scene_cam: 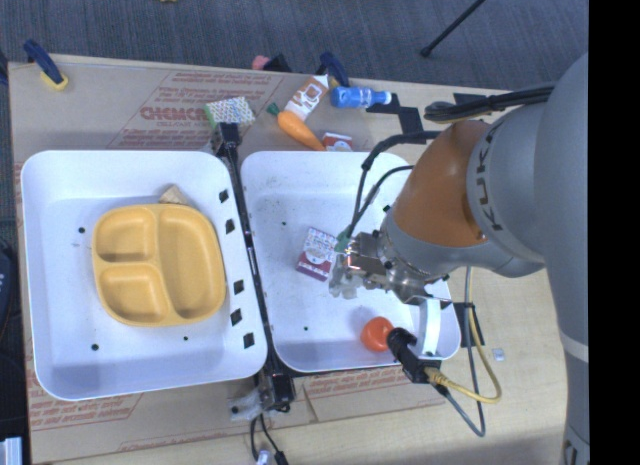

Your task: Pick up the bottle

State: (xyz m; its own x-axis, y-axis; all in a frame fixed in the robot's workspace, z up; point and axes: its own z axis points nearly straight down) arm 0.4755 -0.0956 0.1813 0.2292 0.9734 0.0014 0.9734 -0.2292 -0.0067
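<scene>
Gripper [348, 271]: low inside the right bin [292, 325], at the end of the grey and orange arm [470, 193]. Whether it was spread or pressed together could not be told, as wrist and cabling covered it from above. Nothing was visibly held.

Blue bottle [355, 98]: lying on its side on the cardboard [180, 113] beyond the far rim of the right bin, well apart from the gripper.

White bottle [305, 99]: orange-topped, tilted, just beside the blue one, also outside the bin. Which of the two the task meant could not be told.

Carrot [298, 130]: on the cardboard, just below the white bottle.

Packet [318, 253]: small, red and white, flat on the right bin's floor, just beside the gripper on its left.

Orange ball [377, 334]: near the right bin's near edge, below the gripper.

Yellow plate [158, 263]: three compartments, in the left bin [60, 353].

Handling note: judged from this layout, the reach had not yet met a bottle. A good attempt would lift clear of the bin wall, travel to the far side, and come down over the chosen bottle's middle. The jaws should be set across its narrow width, not along its length. A lying bottle would likely roll if nudged from one side, so both sides should be met together. The close neighbours call for a descent that avoids the carrot and the other bottle.
</scene>
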